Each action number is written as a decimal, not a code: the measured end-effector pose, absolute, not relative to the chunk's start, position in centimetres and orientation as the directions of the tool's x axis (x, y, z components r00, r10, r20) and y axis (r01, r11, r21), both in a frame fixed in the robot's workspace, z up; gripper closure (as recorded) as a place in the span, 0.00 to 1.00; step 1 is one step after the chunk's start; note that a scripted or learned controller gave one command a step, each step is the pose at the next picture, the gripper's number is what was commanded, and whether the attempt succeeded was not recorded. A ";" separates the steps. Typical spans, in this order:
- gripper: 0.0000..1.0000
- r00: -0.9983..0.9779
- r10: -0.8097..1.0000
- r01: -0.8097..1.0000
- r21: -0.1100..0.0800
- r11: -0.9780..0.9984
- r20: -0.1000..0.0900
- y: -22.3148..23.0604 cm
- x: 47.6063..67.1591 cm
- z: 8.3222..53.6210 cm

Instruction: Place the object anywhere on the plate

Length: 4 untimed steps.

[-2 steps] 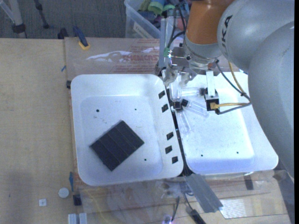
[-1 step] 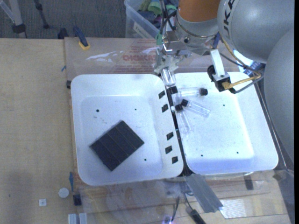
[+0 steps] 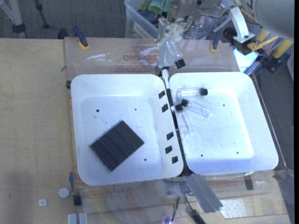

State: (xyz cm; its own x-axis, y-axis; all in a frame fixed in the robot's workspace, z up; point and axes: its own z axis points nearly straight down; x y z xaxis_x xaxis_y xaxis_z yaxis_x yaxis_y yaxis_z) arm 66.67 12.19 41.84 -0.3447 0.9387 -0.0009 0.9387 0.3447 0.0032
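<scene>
The gripper [image 3: 167, 45] is recorded at upper centre of the frame, above the back edge where the two bins meet. A clear capped vial [image 3: 176, 59] is seen slanting just below it, dark cap lowermost. Whether the gripper is closed on this vial or merely in front of it cannot be told, the clear plastic being lost against the clutter behind. The plate [image 3: 117, 144], a dark ridged square, lies turned cornerwise in the lower middle of the left bin [image 3: 75, 125], well apart from the gripper. The step in hand is judged to be the carry, provided the vial is in fact held; placement is not yet done. The next move would call for travel toward lower left of the frame, across the left bin, followed by a descent over the plate and a release low enough that the round vial does not roll off. Three loose vials [image 3: 192, 107] are noted in the upper left part of the right bin [image 3: 267, 125], close to the divide. Black tabs [image 3: 164, 108] line that divide. A storage tub [image 3: 148, 7] of mixed items stands behind the bins, and a clamp [image 3: 81, 38] at upper left. Nothing lies on the route to the plate.
</scene>
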 end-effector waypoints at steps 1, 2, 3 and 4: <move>1.00 -0.985 0.174 0.174 0.005 0.985 -0.007 20.8 66.7 43.7; 1.00 -0.883 -0.468 -0.468 0.002 0.883 -0.003 22.6 65.8 38.8; 1.00 -0.806 -0.592 -0.592 -0.001 0.806 -0.011 22.6 66.7 43.8; 1.00 -0.808 -0.589 -0.590 0.000 0.808 -0.021 22.6 66.8 45.0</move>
State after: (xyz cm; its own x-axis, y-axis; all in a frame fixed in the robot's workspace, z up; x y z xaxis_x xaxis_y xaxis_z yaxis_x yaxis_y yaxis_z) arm 66.77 22.59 45.01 -0.8076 -0.5894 -0.0211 -0.5895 0.8078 -0.0001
